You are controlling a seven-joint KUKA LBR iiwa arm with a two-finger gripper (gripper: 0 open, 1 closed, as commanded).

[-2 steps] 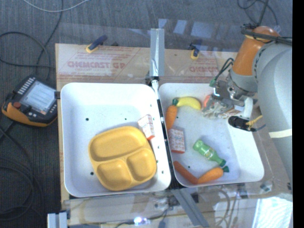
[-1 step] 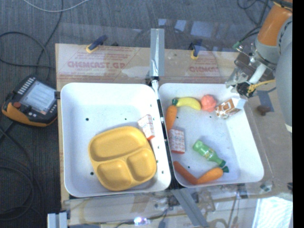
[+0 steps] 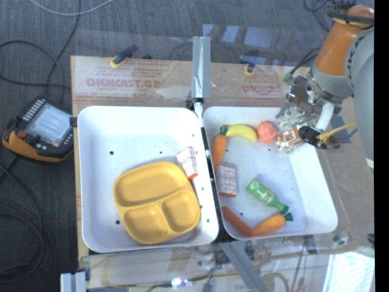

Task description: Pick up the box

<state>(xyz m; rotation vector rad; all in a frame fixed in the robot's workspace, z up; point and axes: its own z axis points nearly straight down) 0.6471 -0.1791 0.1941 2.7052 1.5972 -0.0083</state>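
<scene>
Gripper (image 3: 290, 132) sits at the far right corner of the right bin (image 3: 316, 181), can't tell if it's clenched or released tbh. Box (image 3: 227, 180) lies flat w/ the carrot (image 3: 217, 151) just beside it, well apart from the gripper.

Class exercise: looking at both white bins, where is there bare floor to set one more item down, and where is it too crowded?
Left bin: bare floor along its far and left sides, beyond the yellow tray. Right bin: bare middle-right, between the green bottle and the right wall. Crowded: the far edge by the banana and the near carrots.
</scene>
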